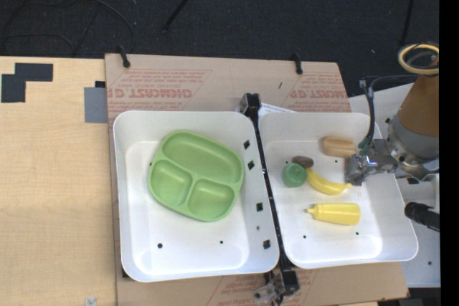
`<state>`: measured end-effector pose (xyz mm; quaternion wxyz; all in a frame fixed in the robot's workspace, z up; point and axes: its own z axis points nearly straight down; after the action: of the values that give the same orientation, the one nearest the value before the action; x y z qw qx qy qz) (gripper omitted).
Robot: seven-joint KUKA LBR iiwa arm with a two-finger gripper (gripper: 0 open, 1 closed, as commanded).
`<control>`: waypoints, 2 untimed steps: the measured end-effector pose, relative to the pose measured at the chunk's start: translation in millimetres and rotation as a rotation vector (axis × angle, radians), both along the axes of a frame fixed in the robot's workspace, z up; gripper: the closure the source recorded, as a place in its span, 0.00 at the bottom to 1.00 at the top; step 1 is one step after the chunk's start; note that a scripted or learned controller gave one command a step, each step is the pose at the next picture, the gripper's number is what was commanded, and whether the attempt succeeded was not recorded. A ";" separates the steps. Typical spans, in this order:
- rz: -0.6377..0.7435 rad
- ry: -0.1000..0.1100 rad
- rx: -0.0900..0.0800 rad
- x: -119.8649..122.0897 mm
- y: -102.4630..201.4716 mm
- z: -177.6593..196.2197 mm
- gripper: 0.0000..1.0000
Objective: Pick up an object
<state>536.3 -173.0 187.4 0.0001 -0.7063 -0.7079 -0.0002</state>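
Fingers sit low by the right bin's right wall, too blurred to tell their grip, touching the banana's tip, with open floor toward the front edge.

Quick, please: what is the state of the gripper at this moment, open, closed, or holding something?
Gripper: cannot be told; it sits low in the right bin, just right of the banana, with nothing visibly held.
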 end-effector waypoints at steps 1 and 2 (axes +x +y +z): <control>0.000 0.000 0.000 0.6 -0.5 36.1 1.00; 0.002 0.004 0.002 -1.9 54.8 45.0 1.00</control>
<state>534.4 -118.2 232.4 0.0025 -0.7055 -0.7087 0.0005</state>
